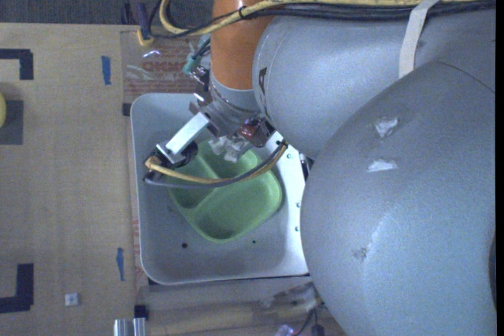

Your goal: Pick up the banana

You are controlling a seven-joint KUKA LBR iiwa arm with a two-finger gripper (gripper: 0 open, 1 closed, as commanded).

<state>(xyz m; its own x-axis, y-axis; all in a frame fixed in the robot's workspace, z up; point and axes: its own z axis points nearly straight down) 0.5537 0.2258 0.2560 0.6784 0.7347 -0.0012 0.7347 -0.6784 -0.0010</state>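
My gripper [229, 147] hangs under the orange wrist band [240, 20], low over the far end of a pale green dish [236, 208] that lies in a white bin [157, 248]. The gripper's tip is small and partly masked by its own mount and by a yellow cable [189, 179] looping below it. The bulky grey arm [378, 169] covers the right half of the view and hides whatever lies under it. A small yellow shape [2, 111] sits at the far left edge on a dark patch; I cannot tell what it is.
The wooden bench [63, 193] spreads to the left of the bin, with black corner marks [20, 63] and blue tape strips [106, 71]. Cables [177, 8] trail over the dark floor beyond the bench. The bin's near wall [220, 275] runs along the bottom.
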